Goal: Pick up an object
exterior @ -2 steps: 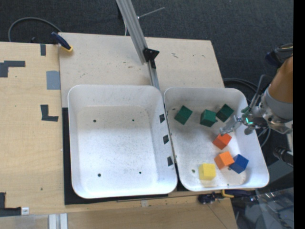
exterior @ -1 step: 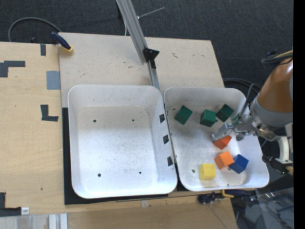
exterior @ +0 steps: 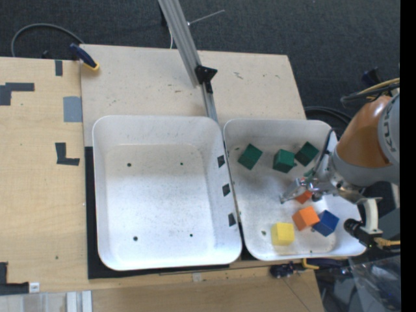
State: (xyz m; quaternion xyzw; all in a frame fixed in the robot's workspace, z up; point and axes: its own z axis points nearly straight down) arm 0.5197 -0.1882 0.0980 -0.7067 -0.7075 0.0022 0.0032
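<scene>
The right bin (exterior: 260, 132) holds several small blocks. Three green blocks lie along its back: one at the left (exterior: 249, 156), one in the middle (exterior: 284, 160), one at the right (exterior: 307, 153). Near the front sit a yellow block (exterior: 283, 233), an orange block (exterior: 305, 218) and a blue block (exterior: 327, 223), the last two touching. My gripper (exterior: 300, 193) is low in this bin, just above the orange block and in front of the green ones. A small reddish patch shows at its tip; I cannot make out what it is.
The left bin (exterior: 104, 174) stands beside the right one, sharing a middle wall. A metal rail (exterior: 185, 38) slants in from the top to that wall. The arm's orange band (exterior: 364, 132) hangs over the right bin's right rim.
</scene>
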